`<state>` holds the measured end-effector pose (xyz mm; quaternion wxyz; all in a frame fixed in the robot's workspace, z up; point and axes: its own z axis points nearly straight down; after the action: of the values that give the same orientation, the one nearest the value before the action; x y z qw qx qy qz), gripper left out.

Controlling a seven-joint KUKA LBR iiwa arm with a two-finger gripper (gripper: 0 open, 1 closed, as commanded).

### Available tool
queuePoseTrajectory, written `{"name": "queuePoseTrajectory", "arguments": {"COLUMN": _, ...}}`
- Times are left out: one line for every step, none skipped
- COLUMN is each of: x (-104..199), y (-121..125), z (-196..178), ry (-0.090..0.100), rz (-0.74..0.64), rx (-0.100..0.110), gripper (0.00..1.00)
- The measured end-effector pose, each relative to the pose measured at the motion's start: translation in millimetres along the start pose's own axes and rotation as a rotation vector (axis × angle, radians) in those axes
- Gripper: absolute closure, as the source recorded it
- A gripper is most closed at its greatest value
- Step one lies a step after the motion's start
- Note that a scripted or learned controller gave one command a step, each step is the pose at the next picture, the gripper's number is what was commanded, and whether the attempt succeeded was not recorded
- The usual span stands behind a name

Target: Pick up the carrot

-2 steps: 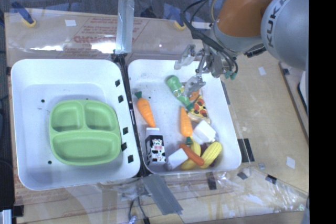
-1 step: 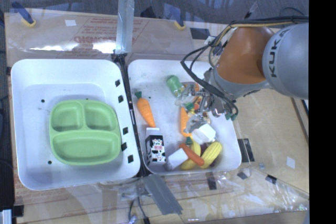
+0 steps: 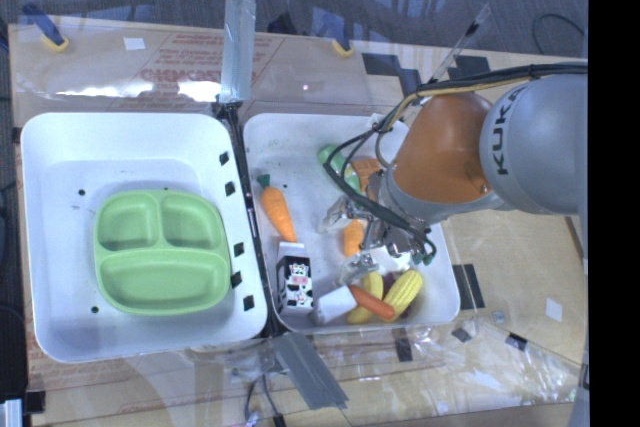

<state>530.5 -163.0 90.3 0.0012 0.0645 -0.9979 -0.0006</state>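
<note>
Spanning the counter [image 3: 520, 245] are two shallow white bins side by side. The left bin [image 3: 60, 215] holds a green divided tray [image 3: 160, 250] lying flat, with three compartments. The right bin [image 3: 300, 140] holds a clutter of toy food. Over its right half reaches the grey arm [image 3: 535, 145] with its orange band [image 3: 445, 150], and the end effector [image 3: 385, 240] hangs low among the items near the bin's middle; whether it is spread or pressed together cannot be told, since cables and the wrist hide it.

The carrot [image 3: 277, 210], orange with a green top, lies near the bin's left wall, tilted, well apart from the end effector. Below it stands a small black-and-white carton [image 3: 294, 282] at the bin's front edge. Toward the front right lie a yellow corn cob [image 3: 404, 290], a second carrot-like orange piece [image 3: 374, 303] and other yellow pieces bunched together. A small orange item [image 3: 352, 237] sits just beside the end effector, and a green item [image 3: 329, 156] shows at the back.
</note>
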Motion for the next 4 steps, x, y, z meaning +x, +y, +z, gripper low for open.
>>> {"name": "queuePoseTrajectory", "arguments": {"x": -3.2, "y": 1.1, "z": -12.2, "ry": -0.006, "rz": -0.009, "rx": 0.002, "gripper": 1.0}}
{"name": "queuePoseTrajectory", "arguments": {"x": -30.9, "y": 57.5, "z": -2.2, "ry": -0.007, "rz": 0.124, "rx": 0.001, "gripper": 1.0}}
{"name": "queuePoseTrajectory", "arguments": {"x": 13.5, "y": 128.7, "z": -103.4, "ry": -0.007, "rz": 0.441, "rx": 0.0, "gripper": 1.0}}
{"name": "queuePoseTrajectory", "arguments": {"x": 34.0, "y": 138.6, "z": -100.1, "ry": 0.003, "rz": 0.831, "rx": 0.001, "gripper": 1.0}}
